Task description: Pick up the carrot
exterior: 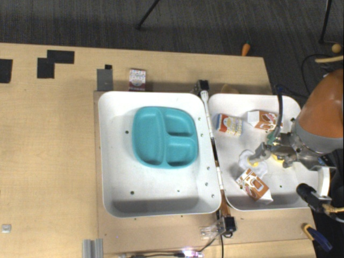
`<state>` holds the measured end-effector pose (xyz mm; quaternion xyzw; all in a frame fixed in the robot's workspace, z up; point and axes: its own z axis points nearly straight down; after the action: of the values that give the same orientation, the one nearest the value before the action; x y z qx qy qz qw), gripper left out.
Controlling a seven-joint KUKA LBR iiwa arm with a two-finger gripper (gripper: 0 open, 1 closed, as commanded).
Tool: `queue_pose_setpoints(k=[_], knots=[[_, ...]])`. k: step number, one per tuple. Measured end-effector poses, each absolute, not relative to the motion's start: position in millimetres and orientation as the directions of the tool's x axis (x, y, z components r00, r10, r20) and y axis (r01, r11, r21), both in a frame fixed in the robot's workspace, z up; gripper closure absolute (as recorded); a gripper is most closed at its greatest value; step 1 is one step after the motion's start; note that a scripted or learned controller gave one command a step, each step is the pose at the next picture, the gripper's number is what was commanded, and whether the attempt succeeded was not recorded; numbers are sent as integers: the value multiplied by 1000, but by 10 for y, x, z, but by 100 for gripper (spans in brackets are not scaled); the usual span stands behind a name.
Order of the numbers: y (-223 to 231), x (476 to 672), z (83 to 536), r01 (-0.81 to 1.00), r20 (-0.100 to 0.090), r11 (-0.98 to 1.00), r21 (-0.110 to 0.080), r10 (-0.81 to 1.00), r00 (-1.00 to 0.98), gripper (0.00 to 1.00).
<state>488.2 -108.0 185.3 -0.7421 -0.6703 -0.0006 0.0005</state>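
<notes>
reaching in over the right edge of the bench (48,160) with the grey arm (322,112), orange band uppermost, and hanging the gripper (275,150) low inside the right bin (287,191), near its right wall and about midway between its far and near edges. cannot tell whether the gripper is spread or pressed together, since the wrist covers it from above, and see nothing plainly pinched in it. cannot tell where the carrot lies either: can make out no clear carrot shape among the things in the right bin. finding a small yellow patch (280,162) touching the gripper's near side, too small to name. seeing a crumpled clear wrapper (248,158) just to the left of the gripper, a brown and white carton (255,186) tilted toward the bin's near edge, a second brown and white carton (263,120) by the far edge, and a blue and white carton (230,124) in the far left corner. holding a teal divided plate (164,136) flat in the middle of the left bin (115,163), well apart from the gripper. noting a small printed box (137,79) on the bench just behind the left bin's far edge, and a small orange thing (245,49) at the bench's far edge, too small to identify.
</notes>
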Motion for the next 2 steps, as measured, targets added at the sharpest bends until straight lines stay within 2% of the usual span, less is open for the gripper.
queue_pose_setpoints(k=[1,2], knots=[[-731,5127,2411,852,3,-524,3,852,524,0],[-887,5145,1520,918,-2,-397,-6,918,397,0]])
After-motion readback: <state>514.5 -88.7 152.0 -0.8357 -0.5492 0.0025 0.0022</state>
